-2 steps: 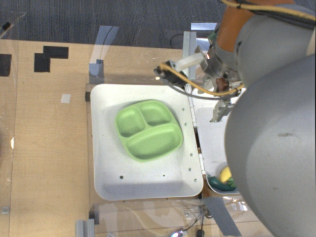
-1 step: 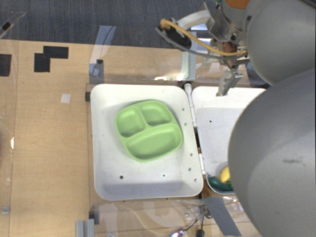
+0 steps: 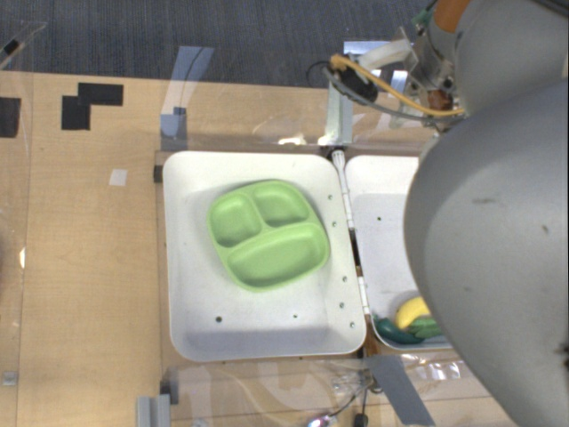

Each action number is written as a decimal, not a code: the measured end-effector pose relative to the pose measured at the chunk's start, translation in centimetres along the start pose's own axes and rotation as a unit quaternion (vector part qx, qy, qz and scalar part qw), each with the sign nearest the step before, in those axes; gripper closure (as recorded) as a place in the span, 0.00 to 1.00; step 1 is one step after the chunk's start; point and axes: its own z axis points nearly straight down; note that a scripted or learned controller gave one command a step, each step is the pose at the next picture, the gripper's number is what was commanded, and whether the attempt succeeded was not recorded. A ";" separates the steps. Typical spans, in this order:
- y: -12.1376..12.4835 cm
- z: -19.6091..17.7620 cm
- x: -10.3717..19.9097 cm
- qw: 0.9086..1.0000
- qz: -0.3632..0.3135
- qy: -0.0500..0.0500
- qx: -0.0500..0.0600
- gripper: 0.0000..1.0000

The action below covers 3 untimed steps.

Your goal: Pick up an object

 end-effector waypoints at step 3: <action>3.0 3.0 -5.1 0.997 -0.073 0.000 0.000 0.00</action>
